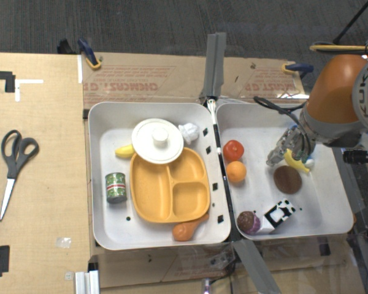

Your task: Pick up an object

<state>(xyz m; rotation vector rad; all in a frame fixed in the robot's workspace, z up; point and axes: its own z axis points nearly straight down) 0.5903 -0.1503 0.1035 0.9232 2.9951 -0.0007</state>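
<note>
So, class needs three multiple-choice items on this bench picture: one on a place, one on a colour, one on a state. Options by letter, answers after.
1. Where does the green can stand?
A. left bin
B. right bin
C. beside the scissors

2. What colour is the divided tray?
A. blue
B. orange-yellow
C. black

3. How does the white round lid lie?
A. overlapping the tray's top edge
B. in the right bin
C. on the scissors

Answers: 1 A, it stands left of the tray in the left bin. 2 B, plainly orange-yellow. 3 A, it covers the tray's upper rim.
</note>
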